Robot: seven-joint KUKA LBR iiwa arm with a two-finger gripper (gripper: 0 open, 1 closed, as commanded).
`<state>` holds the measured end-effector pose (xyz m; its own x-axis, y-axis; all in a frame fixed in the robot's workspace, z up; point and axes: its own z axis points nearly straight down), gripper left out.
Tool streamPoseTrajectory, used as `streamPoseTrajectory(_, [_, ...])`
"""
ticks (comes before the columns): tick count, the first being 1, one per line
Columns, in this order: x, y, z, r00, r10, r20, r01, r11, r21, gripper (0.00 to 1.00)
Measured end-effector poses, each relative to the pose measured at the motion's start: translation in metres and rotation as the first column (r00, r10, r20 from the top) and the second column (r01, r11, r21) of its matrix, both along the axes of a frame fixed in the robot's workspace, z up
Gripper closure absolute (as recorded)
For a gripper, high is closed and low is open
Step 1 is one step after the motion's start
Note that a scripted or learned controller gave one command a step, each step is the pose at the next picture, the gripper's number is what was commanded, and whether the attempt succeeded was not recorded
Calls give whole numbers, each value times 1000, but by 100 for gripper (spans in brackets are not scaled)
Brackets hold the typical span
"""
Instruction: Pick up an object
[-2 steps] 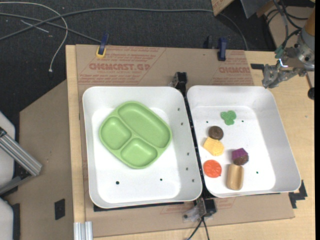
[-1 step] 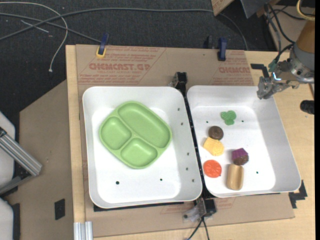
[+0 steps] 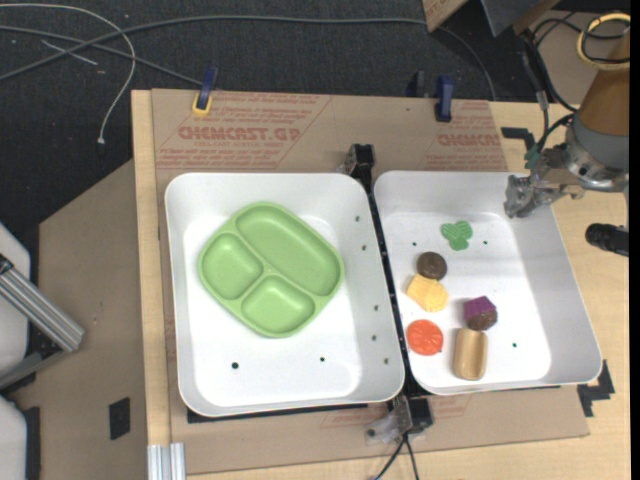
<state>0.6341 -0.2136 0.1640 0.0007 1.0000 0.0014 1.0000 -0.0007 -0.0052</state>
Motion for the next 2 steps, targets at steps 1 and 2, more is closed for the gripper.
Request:
streamPoseTrajectory(1, [-3,2,-42,1000,1,1,-1,1000,0,0])
streamPoseTrajectory(2, [-1,2,-28,1000,2,8,-2,1000,-2,100])
